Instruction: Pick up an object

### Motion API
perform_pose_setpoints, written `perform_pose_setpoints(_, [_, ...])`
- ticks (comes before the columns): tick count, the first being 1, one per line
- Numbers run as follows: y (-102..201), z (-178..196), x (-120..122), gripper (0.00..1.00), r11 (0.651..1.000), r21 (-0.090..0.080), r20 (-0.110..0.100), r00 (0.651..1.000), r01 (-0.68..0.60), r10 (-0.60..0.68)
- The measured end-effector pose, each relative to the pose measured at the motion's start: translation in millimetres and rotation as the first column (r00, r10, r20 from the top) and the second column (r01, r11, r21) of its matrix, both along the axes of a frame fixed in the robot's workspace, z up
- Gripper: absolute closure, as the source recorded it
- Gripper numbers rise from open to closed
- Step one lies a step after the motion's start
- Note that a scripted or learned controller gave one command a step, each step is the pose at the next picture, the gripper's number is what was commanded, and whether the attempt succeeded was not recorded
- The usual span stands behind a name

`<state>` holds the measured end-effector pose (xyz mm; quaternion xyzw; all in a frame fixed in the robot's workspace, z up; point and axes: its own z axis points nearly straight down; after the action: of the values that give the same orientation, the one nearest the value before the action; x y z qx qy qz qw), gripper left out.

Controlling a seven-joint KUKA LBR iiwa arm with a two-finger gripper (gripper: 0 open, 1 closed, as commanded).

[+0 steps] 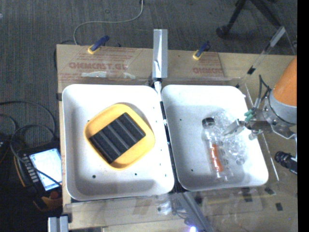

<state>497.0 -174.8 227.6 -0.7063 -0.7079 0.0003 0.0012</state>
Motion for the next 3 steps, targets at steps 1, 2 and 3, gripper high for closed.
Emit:
perform_pose_setpoints(1, [24, -130, 29, 0.0, 0.973, -0.005, 0.011, 0.973, -0.23, 0.23])
perform_pose_setpoints(2, [25, -120, 29, 1.0, 0.973, -0.002, 0.012, 0.973, -0.23, 0.23])
perform_pose_setpoints(3, [97, -31, 40, 1.0, 0.98, -0.001, 0.001, 0.98, -0.198, 0.198])
